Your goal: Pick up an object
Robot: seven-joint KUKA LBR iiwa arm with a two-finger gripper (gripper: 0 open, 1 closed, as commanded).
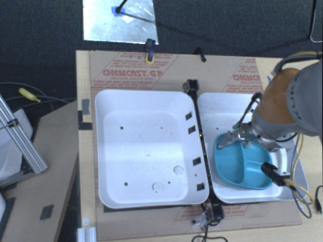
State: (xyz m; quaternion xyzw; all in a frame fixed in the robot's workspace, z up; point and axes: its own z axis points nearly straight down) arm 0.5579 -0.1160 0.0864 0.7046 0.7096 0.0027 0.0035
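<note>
We should settle the tool (241, 136) squarely on the blue bowl (242, 166) rim (whether it grips, we cannot tell) before lifting slowly

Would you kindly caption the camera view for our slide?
KUKA arm's end effector over a blue bowl in the right bin.

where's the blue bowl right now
The blue bowl lies in the right-hand bin, toward its near end, close to the divider between the bins, with the gripper right over its upper rim.
</note>
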